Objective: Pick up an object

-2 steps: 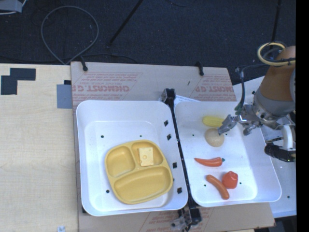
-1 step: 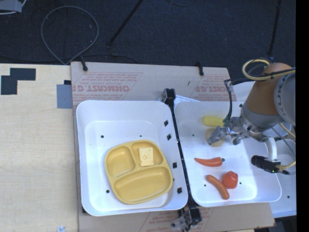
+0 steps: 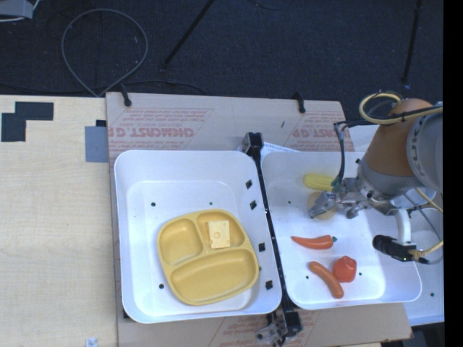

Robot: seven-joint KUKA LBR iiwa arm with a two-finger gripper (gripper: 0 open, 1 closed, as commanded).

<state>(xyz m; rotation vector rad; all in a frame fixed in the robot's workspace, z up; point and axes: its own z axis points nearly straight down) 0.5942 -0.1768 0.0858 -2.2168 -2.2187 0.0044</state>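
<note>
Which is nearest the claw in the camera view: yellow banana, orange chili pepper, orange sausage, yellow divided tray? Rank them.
1. Yellow banana, right bin, beside the claw.
2. Orange chili pepper, right bin, just below.
3. Orange sausage, right bin, near the front edge.
4. Yellow divided tray, left bin, farthest.

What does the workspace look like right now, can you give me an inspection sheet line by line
Surface: two white bins side by side, left bin, right bin, on cardboard.
Job's things: yellow item, orange pepper, red item and orange sausage in right bin.
Clutter: yellow divided tray in left bin, small yellow block in its upper right compartment.
Grippers: gripper low in right bin near the yellow item.
Cables: loops on dark floor.
Surroundings: wooden bench at left.
</note>
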